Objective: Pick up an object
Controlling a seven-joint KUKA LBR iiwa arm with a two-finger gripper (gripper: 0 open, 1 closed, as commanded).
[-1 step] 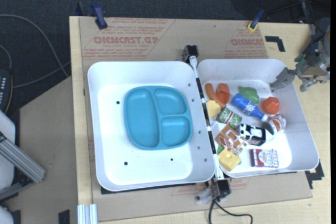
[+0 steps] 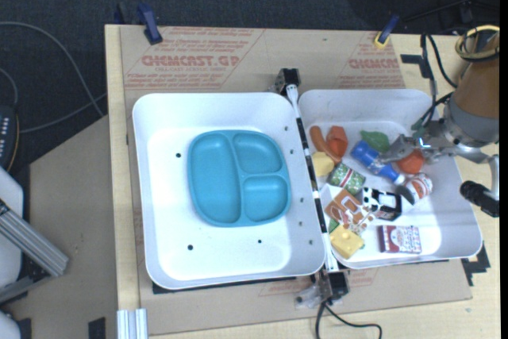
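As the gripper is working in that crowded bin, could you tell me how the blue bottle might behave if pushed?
The blue bottle lies on its side, so it would probably roll. It looks like light plastic, likely to skid on the smooth white bin. Neighbours crowd it, so they may shift too.

Right bin point(image 2: 444, 246) crowded left and centre; open floor near right wall.

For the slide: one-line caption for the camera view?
Arm's hand low over toys in right bin; blue tray in left bin.
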